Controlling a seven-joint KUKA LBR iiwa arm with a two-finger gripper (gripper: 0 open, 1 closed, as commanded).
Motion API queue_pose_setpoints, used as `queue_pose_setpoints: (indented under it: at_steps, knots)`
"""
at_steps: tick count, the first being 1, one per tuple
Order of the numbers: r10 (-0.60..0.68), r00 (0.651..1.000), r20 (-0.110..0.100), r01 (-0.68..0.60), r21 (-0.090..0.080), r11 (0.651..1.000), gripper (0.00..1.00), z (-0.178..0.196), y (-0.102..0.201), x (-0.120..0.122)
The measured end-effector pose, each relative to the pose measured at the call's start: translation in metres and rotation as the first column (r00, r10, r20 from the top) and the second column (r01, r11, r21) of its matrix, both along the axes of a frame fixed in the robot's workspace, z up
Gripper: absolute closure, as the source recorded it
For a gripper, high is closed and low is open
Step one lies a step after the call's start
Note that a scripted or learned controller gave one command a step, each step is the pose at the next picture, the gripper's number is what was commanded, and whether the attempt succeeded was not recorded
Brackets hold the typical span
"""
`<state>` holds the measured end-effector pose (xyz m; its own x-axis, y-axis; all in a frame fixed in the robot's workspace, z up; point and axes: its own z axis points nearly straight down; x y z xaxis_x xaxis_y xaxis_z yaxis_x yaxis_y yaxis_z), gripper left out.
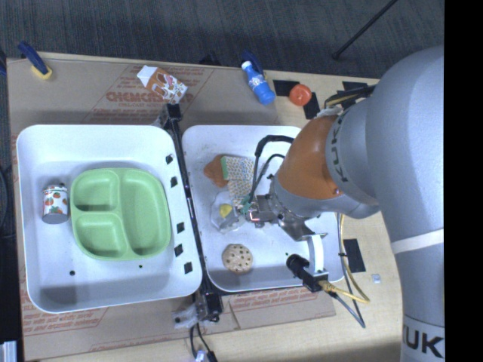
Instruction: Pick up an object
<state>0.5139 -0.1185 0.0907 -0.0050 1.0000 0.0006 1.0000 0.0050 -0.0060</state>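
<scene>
Camera view: arm comes in from the right, gripper (pixel 253 213) low over the right bin (pixel 198 202), wrist bulk covering most of it. Finger state: cannot tell, too small and partly hidden.

Likeliest target is the clutter right at the gripper tip: a clear crinkly wrapper with a yellow piece (pixel 226 211) inside, lying mid-bin. My guess is it's very light, soft, slippery film; it will crumple and slide unless pinched at a bunched fold or over the yellow lump.

Just above it sit an orange item (pixel 214 170) and a patterned cloth-like pad (pixel 240 173), touching each other. The pad looks limp and is best taken at an edge.

A cookie (pixel 237 258) lies near the bin's front edge, apart from the rest. It's flat, stiff, probably brittle or a plastic toy; grip it across its rim, as it sits too low for a top pinch.

Left bin (pixel 30 202) holds a green divided plate (pixel 121 213) and a small can (pixel 54 203) just beside the plate's left side. The can is rigid and round, so easy to take across the sides.
</scene>
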Motion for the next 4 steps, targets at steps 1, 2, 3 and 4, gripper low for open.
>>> queue_pose_setpoints:
  at_steps: [1,2,3,4]
  knots:
    - [0.006,1.0,-0.001,-0.006,0.001,1.0,1.0,0.011,0.001,0.001]
    - [0.0,1.0,0.005,0.0,0.0,1.0,1.0,0.106,0.008,-0.027]
    - [0.0,1.0,0.005,0.0,0.0,1.0,0.0,0.105,0.008,-0.027]
    - [0.002,1.0,0.0,-0.002,0.001,1.0,0.0,0.017,0.016,-0.033]
